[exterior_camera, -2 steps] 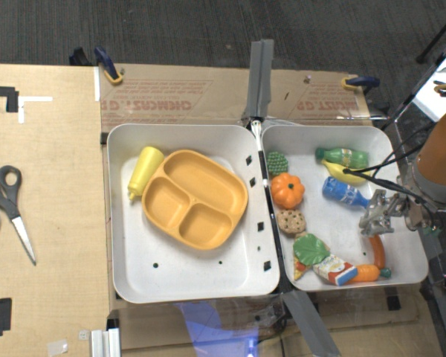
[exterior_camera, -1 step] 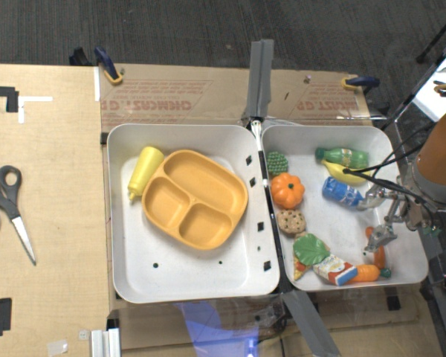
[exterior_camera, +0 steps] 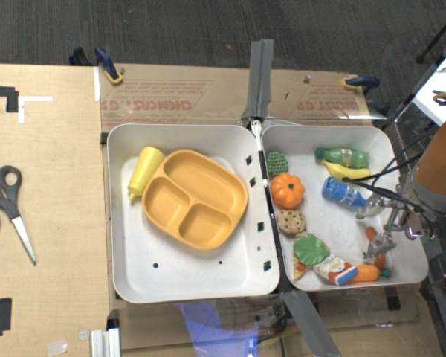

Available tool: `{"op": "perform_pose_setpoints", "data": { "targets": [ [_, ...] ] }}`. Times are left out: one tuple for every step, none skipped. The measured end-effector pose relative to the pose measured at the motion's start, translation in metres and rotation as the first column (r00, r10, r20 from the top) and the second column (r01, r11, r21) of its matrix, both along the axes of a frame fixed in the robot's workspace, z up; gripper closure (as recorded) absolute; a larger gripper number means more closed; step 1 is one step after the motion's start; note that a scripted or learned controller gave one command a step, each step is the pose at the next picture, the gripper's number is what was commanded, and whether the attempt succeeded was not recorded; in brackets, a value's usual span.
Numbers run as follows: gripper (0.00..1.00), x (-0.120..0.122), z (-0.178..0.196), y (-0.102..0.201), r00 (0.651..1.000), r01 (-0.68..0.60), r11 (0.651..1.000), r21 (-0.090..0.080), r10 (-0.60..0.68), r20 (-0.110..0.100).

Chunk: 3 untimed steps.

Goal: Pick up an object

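Two white bins sit on the counter; arm (exterior_camera: 435, 177) low over right bin (exterior_camera: 323, 199), jaws parted near a carrot (exterior_camera: 364, 273), gripping nothing.

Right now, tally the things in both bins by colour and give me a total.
Yellow: 3, mustard bottle, tray, banana
Green: 3, bottle, waffle, leaf
Orange: 2, pumpkin, carrot
Blue: 1, bottle
Brown: 1, cookie
White: 1, carton
Total: 11

Orange tray (exterior_camera: 195, 208), yellow bottle (exterior_camera: 143, 171), orange pumpkin (exterior_camera: 288, 190), white bins (exterior_camera: 126, 274)
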State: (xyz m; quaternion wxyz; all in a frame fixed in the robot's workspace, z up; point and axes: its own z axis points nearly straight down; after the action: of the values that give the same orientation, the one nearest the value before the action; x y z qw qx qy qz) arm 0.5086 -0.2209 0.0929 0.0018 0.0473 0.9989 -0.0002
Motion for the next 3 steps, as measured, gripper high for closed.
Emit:
{"op": "perform_pose_setpoints", "data": {
  "targets": [
    [1.00, 0.002, 0.011, 0.000, 1.000, -0.003, 1.000, -0.002, 0.003, 0.006],
    [0.00, 0.002, 0.011, 0.001, 1.000, -0.003, 1.000, -0.002, 0.003, 0.006],
    [0.00, 0.004, 0.000, 0.000, 1.000, 0.011, 1.000, 0.000, -0.011, 0.001]
  ]
}}
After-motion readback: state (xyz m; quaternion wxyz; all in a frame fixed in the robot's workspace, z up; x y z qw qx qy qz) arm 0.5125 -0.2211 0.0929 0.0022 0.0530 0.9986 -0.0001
